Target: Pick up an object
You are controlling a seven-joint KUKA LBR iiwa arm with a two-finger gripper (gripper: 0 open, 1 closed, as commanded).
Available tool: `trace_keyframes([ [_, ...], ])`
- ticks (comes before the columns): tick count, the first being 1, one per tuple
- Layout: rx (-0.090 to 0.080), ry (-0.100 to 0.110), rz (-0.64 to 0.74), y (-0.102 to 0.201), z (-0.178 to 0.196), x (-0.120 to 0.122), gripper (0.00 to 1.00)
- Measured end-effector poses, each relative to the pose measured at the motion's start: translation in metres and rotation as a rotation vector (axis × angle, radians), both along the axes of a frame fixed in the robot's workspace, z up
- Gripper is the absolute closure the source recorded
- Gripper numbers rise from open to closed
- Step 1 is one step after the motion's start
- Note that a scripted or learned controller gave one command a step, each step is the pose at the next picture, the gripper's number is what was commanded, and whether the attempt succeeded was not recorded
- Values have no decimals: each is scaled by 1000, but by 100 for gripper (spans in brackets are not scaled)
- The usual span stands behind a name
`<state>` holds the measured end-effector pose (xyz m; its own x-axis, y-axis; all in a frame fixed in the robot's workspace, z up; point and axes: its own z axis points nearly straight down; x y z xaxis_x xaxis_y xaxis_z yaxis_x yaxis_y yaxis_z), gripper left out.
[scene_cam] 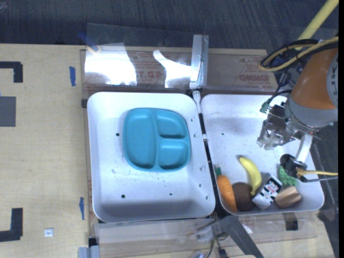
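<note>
The right bin [231,117] holds a cluster along its near edge: a yellow banana [251,172], an orange carrot [226,191] with a green top, a dark brown round thing [243,195], a small white box with a dark print [267,191] and a tan bread roll [288,197]. A green thing [287,176] peeks out behind the box. My gripper [270,139] hangs over the right bin's far right part, above and right of the banana, with nothing visible between its fingers.
The left bin [107,144] carries a blue divided plate [157,138] in its middle. A clear plastic wall [140,63] and a metal post [199,61] stand behind the bins. The right bin's left and far parts show bare white floor.
</note>
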<state>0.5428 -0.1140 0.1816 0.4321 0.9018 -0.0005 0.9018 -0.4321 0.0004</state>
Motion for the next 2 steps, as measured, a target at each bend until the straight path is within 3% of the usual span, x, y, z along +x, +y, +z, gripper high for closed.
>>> trace_keyframes([
  [1,-7,-16,440,-5,-79,-33,100],
  [2,-1,-1,440,-4,-85,-38,0],
])
